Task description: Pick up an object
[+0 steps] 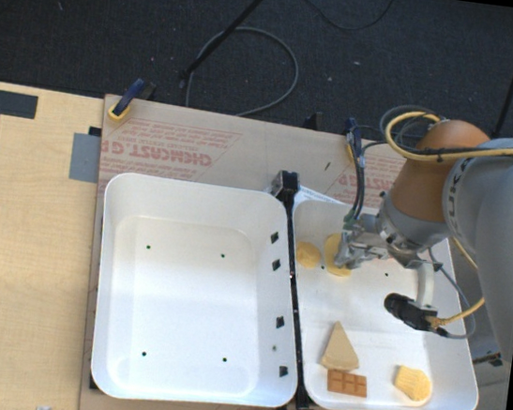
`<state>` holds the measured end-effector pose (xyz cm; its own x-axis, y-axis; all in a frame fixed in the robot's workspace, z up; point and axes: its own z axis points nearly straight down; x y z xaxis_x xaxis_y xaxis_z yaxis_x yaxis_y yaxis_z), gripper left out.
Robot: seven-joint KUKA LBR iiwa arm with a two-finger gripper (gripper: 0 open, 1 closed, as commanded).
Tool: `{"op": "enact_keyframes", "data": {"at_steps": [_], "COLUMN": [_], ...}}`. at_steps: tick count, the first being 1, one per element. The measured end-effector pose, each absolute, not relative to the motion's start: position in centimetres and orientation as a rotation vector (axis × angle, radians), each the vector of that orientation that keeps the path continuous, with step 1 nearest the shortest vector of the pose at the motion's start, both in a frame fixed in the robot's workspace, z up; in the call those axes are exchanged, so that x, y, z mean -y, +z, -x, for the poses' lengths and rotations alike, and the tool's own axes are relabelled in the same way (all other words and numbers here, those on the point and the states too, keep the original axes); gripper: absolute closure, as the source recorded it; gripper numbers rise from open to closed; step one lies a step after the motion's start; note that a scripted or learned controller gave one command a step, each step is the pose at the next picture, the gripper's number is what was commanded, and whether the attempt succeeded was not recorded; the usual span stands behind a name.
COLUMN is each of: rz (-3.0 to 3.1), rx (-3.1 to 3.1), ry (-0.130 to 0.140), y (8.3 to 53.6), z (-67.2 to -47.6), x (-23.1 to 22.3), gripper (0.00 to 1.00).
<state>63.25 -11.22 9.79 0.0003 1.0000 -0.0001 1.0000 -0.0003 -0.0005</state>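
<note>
My gripper is low in the right bin, near its far left part. It is right over a yellow round piece, which it partly hides. A second yellow round piece lies just left of that, close to the divider between the bins. A tan wedge, a brown waffle-like square and a yellow chunk lie near the front of the same bin.
The left bin stands beside the right one, parted by a black-clipped rim. A black cable end hangs off the arm over the right bin. Cardboard lies under both bins.
</note>
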Motion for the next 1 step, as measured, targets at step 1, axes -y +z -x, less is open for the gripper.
{"op": "enact_keyframes", "data": {"at_steps": [1], "rz": [2.223], "rx": [2.223], "ry": [-0.003], "y": [14.24], "z": [-63.87], "x": [10.87], "gripper": [1.00]}}
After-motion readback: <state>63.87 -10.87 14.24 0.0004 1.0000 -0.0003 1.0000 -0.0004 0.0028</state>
